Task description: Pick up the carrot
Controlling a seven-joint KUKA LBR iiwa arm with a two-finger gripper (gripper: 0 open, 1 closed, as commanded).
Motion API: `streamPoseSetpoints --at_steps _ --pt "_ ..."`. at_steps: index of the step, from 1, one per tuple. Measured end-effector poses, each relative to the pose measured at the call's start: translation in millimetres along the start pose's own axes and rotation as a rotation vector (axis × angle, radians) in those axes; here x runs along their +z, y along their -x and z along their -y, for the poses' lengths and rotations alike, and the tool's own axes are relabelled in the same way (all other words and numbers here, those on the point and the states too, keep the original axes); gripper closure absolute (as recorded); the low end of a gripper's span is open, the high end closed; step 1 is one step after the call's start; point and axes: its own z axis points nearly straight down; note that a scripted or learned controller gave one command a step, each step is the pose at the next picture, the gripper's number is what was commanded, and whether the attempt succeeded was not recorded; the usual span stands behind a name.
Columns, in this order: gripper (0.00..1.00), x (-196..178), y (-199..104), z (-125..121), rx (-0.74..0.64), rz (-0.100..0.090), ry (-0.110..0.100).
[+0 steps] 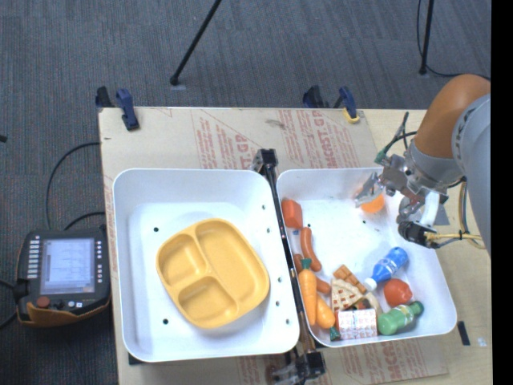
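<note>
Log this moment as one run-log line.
task: pick up carrot | claw: upper right bin, over small orange item, grasp unclear | carrot: lying by right bin's left wall | yellow tray: left bin

Open white floor stretches across the middle and far part of the right bin (337,184), plenty of room to come down there. The carrot (308,293) is hemmed in: left of it the bin's wall, right of it a waffle piece (346,289), just beyond it sausages (309,249), nearer than it a small box (357,322). Farther right of the carrot, a blue bottle (388,265), tomato (397,292) and green bottle (398,318) crowd the corner.
</note>
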Motion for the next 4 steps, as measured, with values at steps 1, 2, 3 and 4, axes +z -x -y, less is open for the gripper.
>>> streamPoseSetpoints --at_steps 1,2,3,4 --pt "1.0 -10 0 0 0.0 -0.001 0.0" --pt "1.0 21 24 53 -0.276 0.004 0.003" --pt "1.0 -110 -8 5 -0.32 0.005 0.009" --pt "0.0 -109 -7 5 -0.32 0.005 0.005"
